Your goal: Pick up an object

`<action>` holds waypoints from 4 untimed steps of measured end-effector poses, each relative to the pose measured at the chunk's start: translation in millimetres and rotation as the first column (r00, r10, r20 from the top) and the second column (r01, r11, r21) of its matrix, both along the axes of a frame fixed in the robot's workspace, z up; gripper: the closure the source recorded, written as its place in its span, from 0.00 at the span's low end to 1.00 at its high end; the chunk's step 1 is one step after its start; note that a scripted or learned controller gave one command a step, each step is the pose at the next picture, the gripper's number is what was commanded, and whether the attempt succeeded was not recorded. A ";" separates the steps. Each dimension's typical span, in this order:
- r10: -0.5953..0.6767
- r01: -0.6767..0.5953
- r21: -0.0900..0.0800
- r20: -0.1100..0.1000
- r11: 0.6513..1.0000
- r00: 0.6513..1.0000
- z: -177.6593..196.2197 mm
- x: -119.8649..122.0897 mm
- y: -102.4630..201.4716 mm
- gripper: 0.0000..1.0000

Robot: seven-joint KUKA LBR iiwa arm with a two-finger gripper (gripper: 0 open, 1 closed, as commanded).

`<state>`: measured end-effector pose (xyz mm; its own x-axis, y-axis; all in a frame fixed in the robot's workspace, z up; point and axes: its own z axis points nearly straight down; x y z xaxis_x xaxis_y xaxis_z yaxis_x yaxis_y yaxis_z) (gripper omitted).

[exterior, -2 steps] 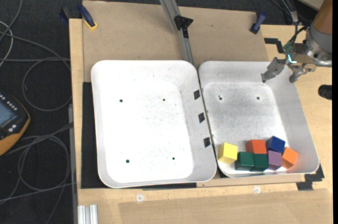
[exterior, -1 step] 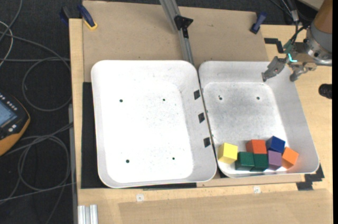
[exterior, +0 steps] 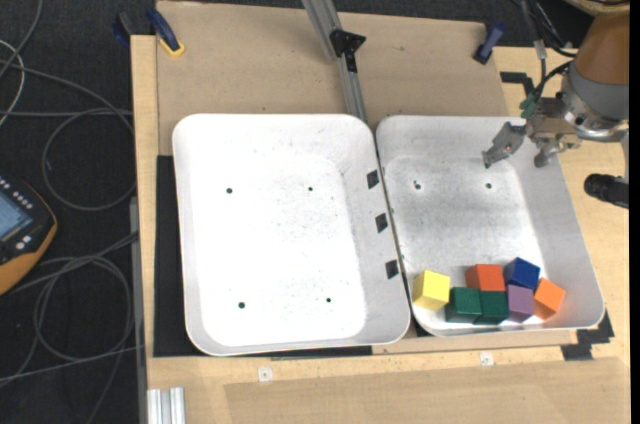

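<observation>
With my gripper (exterior: 520, 148) spread and empty at upper right, I judge the yellow block (exterior: 433, 288), lower centre, light, rigid, best pinched across flat sides.

A huddle of small coloured blocks lies at the near edge of the right bin (exterior: 560, 212): a yellow block (exterior: 433, 288) sits at the left end, slightly apart, with two green blocks (exterior: 477, 305) just beside it. Behind these sits a red-orange block (exterior: 487, 276), then a blue block (exterior: 522, 271) and a purple block (exterior: 520, 299). An orange block (exterior: 549, 296), turned at an angle, closes the right end.
</observation>
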<state>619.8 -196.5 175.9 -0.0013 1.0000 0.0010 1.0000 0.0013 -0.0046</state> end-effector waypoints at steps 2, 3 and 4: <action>0.000 0.000 0.000 0.001 1.000 1.000 -77.7 -1.6 11.7 0.00; 0.001 -0.001 0.000 0.007 1.000 1.000 -64.3 0.3 11.8 1.00; 0.001 -0.001 -0.002 0.011 1.000 1.000 -20.1 2.0 14.3 1.00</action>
